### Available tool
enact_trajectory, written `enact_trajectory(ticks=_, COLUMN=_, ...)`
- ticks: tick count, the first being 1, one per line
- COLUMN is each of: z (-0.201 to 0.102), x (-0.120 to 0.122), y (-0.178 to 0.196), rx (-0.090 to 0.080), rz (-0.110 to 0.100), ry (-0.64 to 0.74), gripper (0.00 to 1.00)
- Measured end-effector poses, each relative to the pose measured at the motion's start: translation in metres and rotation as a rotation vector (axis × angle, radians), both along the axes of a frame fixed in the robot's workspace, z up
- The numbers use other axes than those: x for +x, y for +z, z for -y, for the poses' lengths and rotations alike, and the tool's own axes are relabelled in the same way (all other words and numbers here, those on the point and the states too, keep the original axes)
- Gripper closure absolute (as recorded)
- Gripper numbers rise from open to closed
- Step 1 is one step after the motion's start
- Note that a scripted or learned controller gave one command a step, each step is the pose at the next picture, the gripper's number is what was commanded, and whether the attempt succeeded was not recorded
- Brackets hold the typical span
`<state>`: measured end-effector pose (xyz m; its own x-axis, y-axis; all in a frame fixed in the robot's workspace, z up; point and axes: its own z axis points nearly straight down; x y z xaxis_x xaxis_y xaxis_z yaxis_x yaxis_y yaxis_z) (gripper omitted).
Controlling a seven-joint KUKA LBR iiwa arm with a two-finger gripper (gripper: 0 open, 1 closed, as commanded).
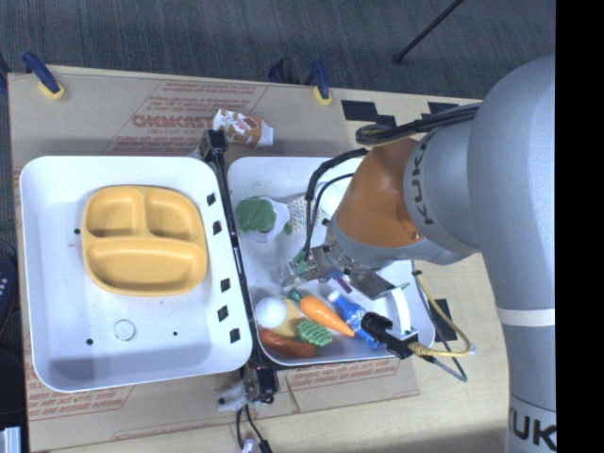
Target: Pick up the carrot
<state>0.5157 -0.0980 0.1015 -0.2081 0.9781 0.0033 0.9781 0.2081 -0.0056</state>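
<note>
Lab — clamped bench, 2 bins.

Dark grey carpeted floor beyond the desk, brown cardboard sheet with red print covering the desk, blue clamps along its far edge, thin dark rod slanting across the floor

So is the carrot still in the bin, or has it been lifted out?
Still in. The carrot lies flat on the floor of the right bin among other toy foods, with the gripper just above it.
</note>
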Motion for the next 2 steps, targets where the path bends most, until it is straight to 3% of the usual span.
enact_trajectory(ticks=1, z=0.0, x=0.0, y=0.0, rx=0.0, rz=0.0, ry=0.0, gripper=0.0)
enact_trajectory(ticks=2, z=0.008, x=-0.04, y=-0.011, rx=0.0, rz=0.0, ry=-0.274, gripper=0.0)
